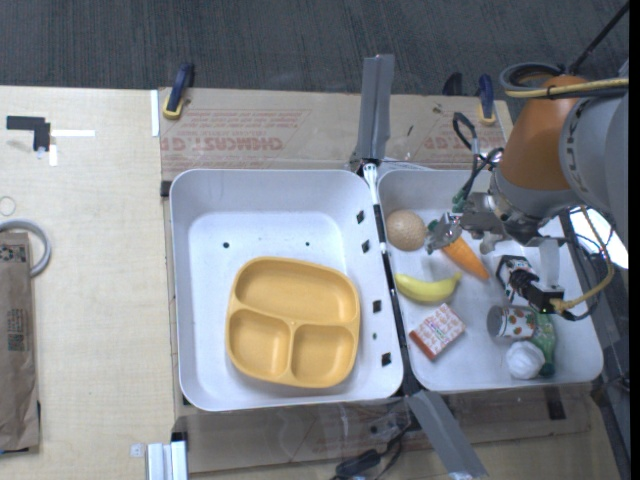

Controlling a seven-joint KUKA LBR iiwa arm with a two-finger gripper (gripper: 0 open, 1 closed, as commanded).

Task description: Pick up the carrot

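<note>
Bright, even overhead light, soft shadows inside the white bins [190,268], mild overall softness, slight grain.

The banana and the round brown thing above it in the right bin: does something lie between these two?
No. In the camera view, bare white bin floor separates the banana from the round brown thing. The carrot lies to their right, not between.

A pale wooden bench [90,268] carried two shallow white bins side by side, the left bin [185,298] larger in view than the right bin [590,353]. A flat sheet of brown cardboard [260,128] lay under their far edges, held by a blue clamp [180,88] at its far left corner. At the bench's left edge lay a brown paper bag [15,338], with a grey ring [35,243] just beyond it.
</note>
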